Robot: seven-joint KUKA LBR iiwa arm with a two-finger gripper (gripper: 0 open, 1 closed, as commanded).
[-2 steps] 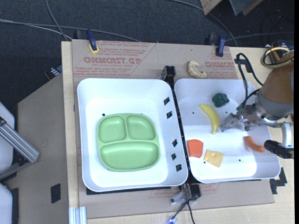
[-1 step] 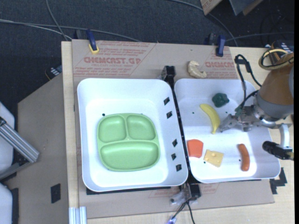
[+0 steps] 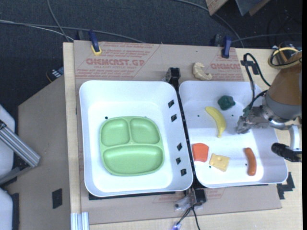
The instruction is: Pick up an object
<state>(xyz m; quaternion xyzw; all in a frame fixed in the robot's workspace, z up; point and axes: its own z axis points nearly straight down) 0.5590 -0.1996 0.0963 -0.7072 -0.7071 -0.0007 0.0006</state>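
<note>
The gripper [image 3: 243,125] hangs low over the right bin [image 3: 268,176], toward its right side, and whether its fingers are open or closed cannot be told at this size; nothing shows between them. Just left of it lies a yellow banana [image 3: 217,120], lengthwise from far to near, with a strip of bare white floor between the two. Farther off, toward the far wall, sits a dark green lump [image 3: 226,102]. Nearer the front rim lie an orange-red piece [image 3: 200,152], a yellow cheese wedge [image 3: 219,162] just beside it, and a red sausage [image 3: 250,161] to the right, close to the near right edge. The middle of this bin stays open. The arm [image 3: 287,92] enters over the bin's right rim. The left bin [image 3: 91,128] holds a green divided plate [image 3: 131,144], with bare floor all around it. On the desk [image 3: 124,61] beyond the bins' far rims rests a beige object [image 3: 201,71].
</note>
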